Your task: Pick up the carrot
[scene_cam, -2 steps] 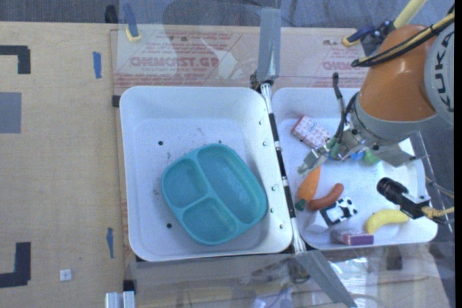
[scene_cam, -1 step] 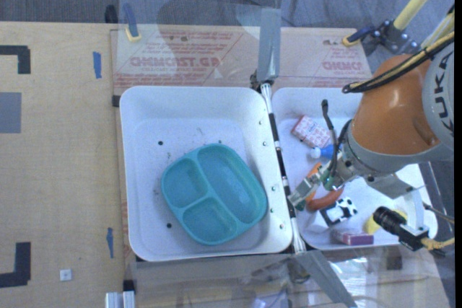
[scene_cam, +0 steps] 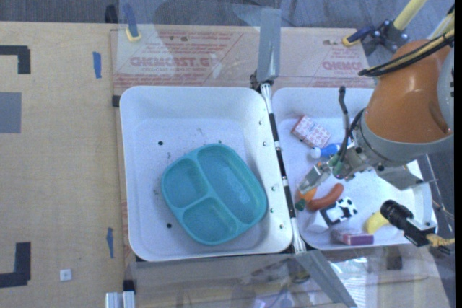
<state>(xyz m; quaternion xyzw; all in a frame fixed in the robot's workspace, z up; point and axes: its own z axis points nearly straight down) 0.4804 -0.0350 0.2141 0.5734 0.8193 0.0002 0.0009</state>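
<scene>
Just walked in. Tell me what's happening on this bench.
A grey KUKA arm reaches into the right bin, its gripper low over a small pile of toys. The carrot, orange with a green tip, lies on the bin floor just below the gripper, beside a black-and-white toy. I can't tell whether the carrot is gripped. The left bin holds a teal divided plate.

Left shallow white bin (scene_cam: 144, 119): one teal plastic plate with three compartments (scene_cam: 213, 192), lying flat toward the bin's near right part. Right shallow white bin (scene_cam: 289, 112): small red-and-white patterned box (scene_cam: 310, 130) near the far side; black-and-white toy (scene_cam: 344, 210); pink flat block (scene_cam: 351, 237) at the near edge; yellow object (scene_cam: 375, 222). Wooden desk (scene_cam: 58, 177) with blue tape strips (scene_cam: 97, 64).
</scene>
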